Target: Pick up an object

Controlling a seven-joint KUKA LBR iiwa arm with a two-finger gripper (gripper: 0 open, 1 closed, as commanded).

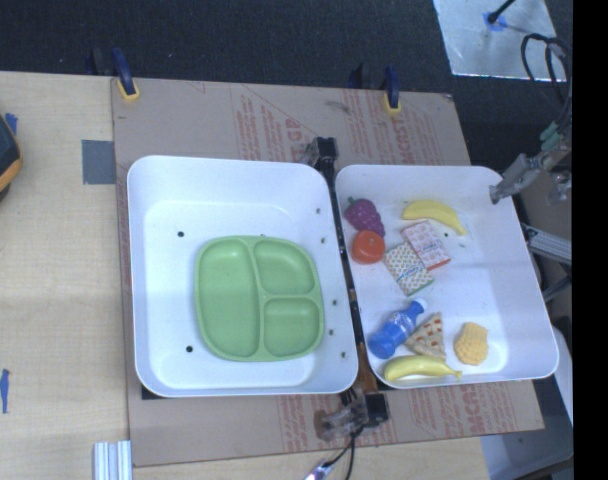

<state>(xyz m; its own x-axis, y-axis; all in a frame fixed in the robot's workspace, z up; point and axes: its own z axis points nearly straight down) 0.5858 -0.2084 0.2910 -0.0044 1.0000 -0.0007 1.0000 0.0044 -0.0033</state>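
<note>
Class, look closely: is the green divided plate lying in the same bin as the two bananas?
No. The green plate lies in the left bin; both bananas lie in the right bin.

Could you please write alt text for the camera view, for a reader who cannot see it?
Two shallow white bins sit side by side on a bench: the left bin holds a green divided plate, and the right bin holds toy food, including two bananas, purple grapes and a blue bottle. The gripper hangs at the right bin's far right edge.
</note>
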